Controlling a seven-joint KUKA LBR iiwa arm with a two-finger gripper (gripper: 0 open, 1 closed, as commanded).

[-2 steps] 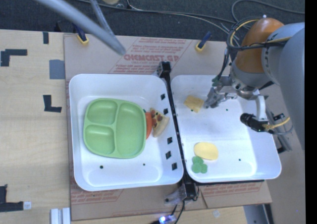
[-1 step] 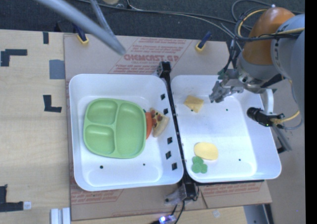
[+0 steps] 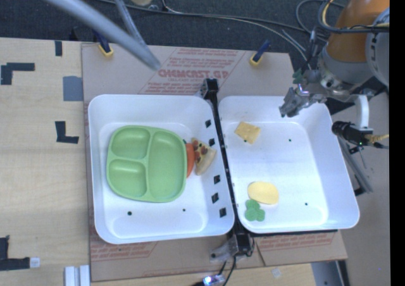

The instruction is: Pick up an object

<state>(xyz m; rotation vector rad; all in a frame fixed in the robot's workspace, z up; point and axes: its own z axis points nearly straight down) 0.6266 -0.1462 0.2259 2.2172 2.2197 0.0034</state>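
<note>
Left bin (image 3: pixel 101 171): a green divided plate (image 3: pixel 147 163) lies flat at its centre, and at the plate's 3 o'clock, touching its rim, sits a pizza-slice toy (image 3: pixel 200 155) hard by the central divider. Right bin (image 3: pixel 329 177): a pale yellow wedge (image 3: pixel 247 131) lies toward the far left corner; toward the near edge a yellow oval piece (image 3: pixel 262 193) rests with a small green piece (image 3: pixel 255 212) touching it at its 7 o'clock. The gripper (image 3: pixel 292 105) hangs over the far rim of the right bin, near its far right corner; whether it is open or closed cannot be told at this resolution, and nothing is seen held in it. Judged as the nearest candidate, the wedge lies at the gripper's 8 o'clock, well apart, its long axis running roughly 10 to 4 o'clock. The oval piece lies farther off, at roughly 7 o'clock. No pick is yet made; the approach calls for travel leftward and down.
</note>
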